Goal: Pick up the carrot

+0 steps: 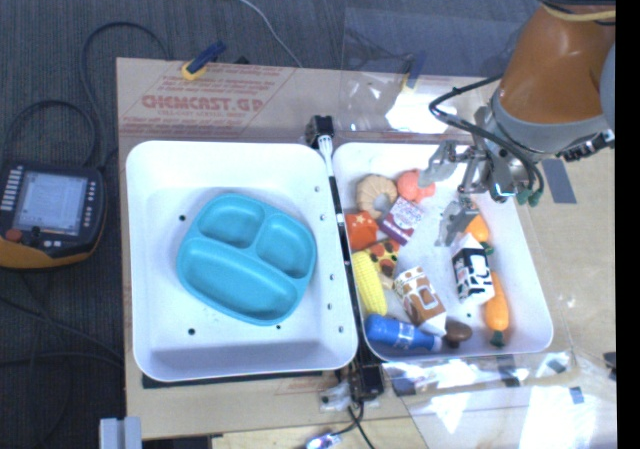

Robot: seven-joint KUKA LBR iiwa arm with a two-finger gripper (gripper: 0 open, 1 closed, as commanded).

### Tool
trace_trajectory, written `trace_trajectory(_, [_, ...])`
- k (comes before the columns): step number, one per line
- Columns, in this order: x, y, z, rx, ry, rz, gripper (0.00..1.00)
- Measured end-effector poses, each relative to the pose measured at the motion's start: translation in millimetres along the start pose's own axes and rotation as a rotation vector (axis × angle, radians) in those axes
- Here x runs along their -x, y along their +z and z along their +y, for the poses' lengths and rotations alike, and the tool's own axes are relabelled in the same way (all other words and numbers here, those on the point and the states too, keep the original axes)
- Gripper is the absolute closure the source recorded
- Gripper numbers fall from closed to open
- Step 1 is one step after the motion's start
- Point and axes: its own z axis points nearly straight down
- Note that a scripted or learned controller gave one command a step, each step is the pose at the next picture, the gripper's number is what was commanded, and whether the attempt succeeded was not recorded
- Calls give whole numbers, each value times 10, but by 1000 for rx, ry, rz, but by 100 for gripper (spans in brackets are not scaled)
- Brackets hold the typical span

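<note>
The arm (555,67) reaches in from the right, and its claw (452,199) hangs over the upper part of the right bin (535,287). The 2 fingers (437,166) stand apart, spread open, with nothing between them.

The carrot (495,309) lies near the right wall of the right bin, low down, its orange body running roughly up and down beside a black-and-white carton (473,275). It is below the claw and apart from it. A second small orange piece (480,228) lies just above the carton, close to the lower finger; what it is cannot be told.

The same bin holds a corn cob (368,280), a blue bottle (398,333), a brown-and-white box (420,298), a round bun (377,191), a pink fruit (411,185) and a purple-and-white packet (401,219). Their labels are too small to read.

The left bin (150,237) holds a blue tray (246,255) with 3 compartments.

Red printing on the bench board (205,102) above the left bin is partly legible and seems to begin "CHEMCAST". A pendant (48,212) with a screen lies on the floor at left.
</note>
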Motion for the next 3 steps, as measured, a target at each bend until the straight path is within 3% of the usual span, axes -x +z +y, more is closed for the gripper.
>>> trace_trajectory(1, [161,856,-574,2,-148,6,0])
trace_trajectory(2, [420,1563,-749,-2,-6,-8,0])
trace_trajectory(3, [459,1424,-752,-8,-7,-20,100])
